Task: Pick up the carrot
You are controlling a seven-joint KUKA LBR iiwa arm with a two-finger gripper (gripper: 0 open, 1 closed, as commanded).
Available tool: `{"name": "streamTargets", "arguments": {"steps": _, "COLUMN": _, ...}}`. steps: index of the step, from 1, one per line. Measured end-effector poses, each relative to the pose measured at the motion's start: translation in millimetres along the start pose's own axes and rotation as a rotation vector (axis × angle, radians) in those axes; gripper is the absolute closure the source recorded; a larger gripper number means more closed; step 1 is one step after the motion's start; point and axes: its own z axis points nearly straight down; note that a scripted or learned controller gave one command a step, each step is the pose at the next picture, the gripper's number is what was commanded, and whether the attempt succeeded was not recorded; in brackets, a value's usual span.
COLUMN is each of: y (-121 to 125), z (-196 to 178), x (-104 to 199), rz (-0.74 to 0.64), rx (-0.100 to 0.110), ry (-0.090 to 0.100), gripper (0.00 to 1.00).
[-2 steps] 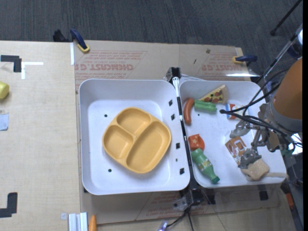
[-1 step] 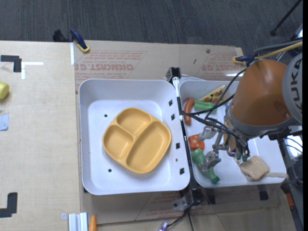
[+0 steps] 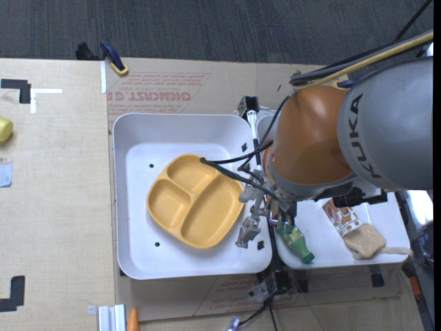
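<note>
Carrot's whereabouts cannot be told; it is perhaps hidden under the arm. The claw (image 3: pixel 251 221), its spread unclear, hangs at the left bin's (image 3: pixel 131 205) right edge beside the yellow plate (image 3: pixel 193 202). It should find the carrot before descending.

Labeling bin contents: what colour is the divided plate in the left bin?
Yellow-orange, plain, no pattern: the divided plate shows clearly in the camera view.

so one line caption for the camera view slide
Arm's gripper hangs beside a yellow divided plate in the left bin.
</note>
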Motion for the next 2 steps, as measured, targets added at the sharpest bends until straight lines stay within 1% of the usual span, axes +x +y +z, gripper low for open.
{"name": "streamTargets", "arguments": {"steps": 1, "y": 27.9, "z": 99.1, "x": 6.7, "rz": -0.066, "rx": 0.0, "ry": -0.001, "gripper": 0.0}}
{"name": "streamTargets", "arguments": {"steps": 2, "y": 28.8, "z": 91.3, "x": 7.8, "rz": -0.072, "rx": 0.0, "ry": 0.001, "gripper": 1.0}}
